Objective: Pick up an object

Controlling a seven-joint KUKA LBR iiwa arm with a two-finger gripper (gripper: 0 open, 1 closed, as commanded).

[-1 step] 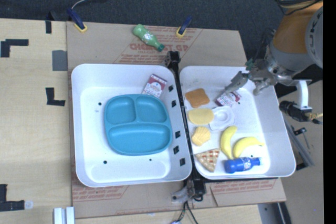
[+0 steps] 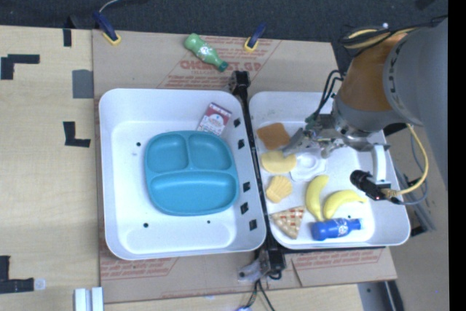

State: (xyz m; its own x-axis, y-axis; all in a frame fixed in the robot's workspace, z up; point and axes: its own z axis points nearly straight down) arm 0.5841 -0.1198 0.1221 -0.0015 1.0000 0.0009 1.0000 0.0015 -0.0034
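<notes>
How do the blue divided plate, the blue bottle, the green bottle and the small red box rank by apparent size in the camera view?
1. Blue divided plate, clearly largest.
2. Blue bottle and green bottle: look alike, unranked.
3. Small red box, smallest.

bins: smooth white plastic
divided plate: glossy blue plastic
bench: matt pale wood
bottle: shiny green plastic
</notes>
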